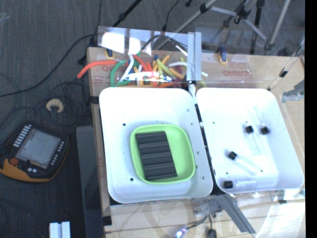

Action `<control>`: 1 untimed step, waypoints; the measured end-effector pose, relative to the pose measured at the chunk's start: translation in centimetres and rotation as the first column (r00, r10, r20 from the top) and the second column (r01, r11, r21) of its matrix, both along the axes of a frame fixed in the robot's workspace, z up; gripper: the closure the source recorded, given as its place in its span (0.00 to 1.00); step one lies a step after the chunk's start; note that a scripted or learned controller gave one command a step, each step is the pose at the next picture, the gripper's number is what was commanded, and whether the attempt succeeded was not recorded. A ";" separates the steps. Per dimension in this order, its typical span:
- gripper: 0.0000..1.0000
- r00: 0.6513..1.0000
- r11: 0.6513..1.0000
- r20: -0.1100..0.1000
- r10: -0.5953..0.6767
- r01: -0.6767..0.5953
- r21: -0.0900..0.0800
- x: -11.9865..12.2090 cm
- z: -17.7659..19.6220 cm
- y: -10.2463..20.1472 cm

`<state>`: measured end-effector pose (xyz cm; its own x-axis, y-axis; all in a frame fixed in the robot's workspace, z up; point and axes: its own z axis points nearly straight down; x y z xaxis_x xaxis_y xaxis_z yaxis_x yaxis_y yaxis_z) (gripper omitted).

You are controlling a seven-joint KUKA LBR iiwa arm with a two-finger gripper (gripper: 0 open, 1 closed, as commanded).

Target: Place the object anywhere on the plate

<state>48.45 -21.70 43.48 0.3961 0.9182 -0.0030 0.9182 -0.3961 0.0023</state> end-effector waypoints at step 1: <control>0.00 0.984 0.984 -0.001 0.180 -0.180 0.001 6.6 -0.1 2.1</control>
